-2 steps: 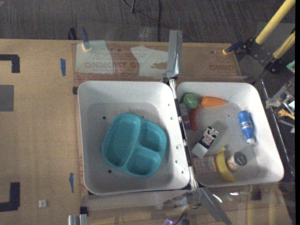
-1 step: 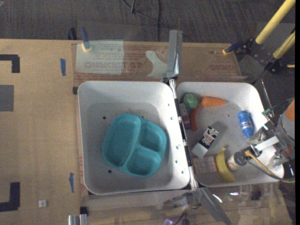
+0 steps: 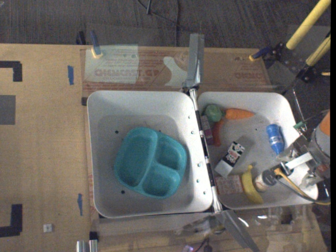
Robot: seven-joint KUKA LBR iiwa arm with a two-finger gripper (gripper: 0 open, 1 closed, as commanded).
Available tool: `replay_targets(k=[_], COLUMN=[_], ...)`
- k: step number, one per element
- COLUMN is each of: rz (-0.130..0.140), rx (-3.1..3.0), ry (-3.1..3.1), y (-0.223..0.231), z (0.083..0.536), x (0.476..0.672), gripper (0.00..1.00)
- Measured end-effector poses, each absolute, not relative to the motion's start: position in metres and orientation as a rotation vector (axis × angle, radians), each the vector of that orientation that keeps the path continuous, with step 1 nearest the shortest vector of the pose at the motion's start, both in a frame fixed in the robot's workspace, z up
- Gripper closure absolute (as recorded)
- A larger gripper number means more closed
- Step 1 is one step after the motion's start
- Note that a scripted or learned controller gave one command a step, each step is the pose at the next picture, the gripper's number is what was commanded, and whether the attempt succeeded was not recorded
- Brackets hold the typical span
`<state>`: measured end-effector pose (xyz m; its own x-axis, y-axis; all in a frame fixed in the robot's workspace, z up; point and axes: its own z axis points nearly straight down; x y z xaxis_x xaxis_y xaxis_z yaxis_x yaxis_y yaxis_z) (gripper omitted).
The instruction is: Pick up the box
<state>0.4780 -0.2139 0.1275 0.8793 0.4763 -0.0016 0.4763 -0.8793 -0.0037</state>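
Note:
The box (image 3: 231, 157) is a small black-and-white carton lying tilted in the middle of the right bin (image 3: 283, 105). My gripper (image 3: 308, 168) hangs over that bin's right edge, well to the right of the box and apart from it. Nothing can be seen held in it. The grey arm with its orange band (image 3: 328, 124) comes in from the right.
Around the box lie a yellow banana (image 3: 251, 187), a blue bottle (image 3: 274, 138), an orange carrot (image 3: 239, 114), a green object (image 3: 212, 112) and a flat pinkish packet (image 3: 227, 184). In the left bin (image 3: 100, 114) rests a teal divided plate (image 3: 150, 162).

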Motion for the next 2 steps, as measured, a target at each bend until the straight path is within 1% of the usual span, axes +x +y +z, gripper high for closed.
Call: replay_targets(k=[1, 2], rz=[0.006, 0.004], rx=[-3.042, -3.124], ry=[-0.767, -0.322], y=[-0.214, -0.177], z=[0.136, 0.194], x=[0.478, 0.550], gripper=[1.00, 1.00])
